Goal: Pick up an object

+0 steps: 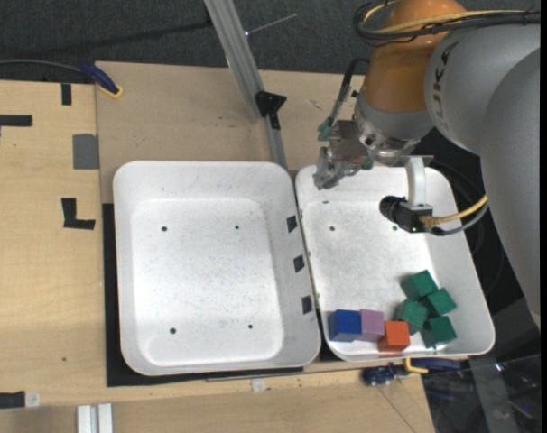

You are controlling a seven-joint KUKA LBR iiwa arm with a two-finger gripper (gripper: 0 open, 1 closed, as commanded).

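Blocks (395,318) cluster at the right bin's (346,233) near edge; gripper (330,177) at its far edge, grip state unclear.

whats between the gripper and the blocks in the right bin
Bare white bin floor. In the camera view the gripper sits at the right bin's far edge, the blocks cluster at its near edge, and nothing lies between them.
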